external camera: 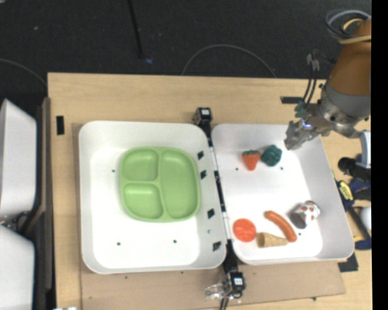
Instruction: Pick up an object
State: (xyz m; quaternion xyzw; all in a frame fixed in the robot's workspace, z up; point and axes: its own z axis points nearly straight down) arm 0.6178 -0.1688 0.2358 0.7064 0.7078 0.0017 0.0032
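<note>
In the right bin [323,166] lie several small toy foods. A red-orange strawberry-like piece [250,160] and a dark green piece [271,154] sit together near the bin's far side. Near the front are an orange disc [244,229], a tan cone [271,239], a red sausage [280,225] and a dark-and-white piece [304,214]. My gripper [296,136] hangs over the right bin's far right corner, just right of the green piece, with nothing visible in it.
The left bin [97,173] holds a green divided plate [160,183]. A black clip [202,115] sits at the far end of the seam between the bins. Tools and cables lie along the bench's right edge [352,173].
</note>
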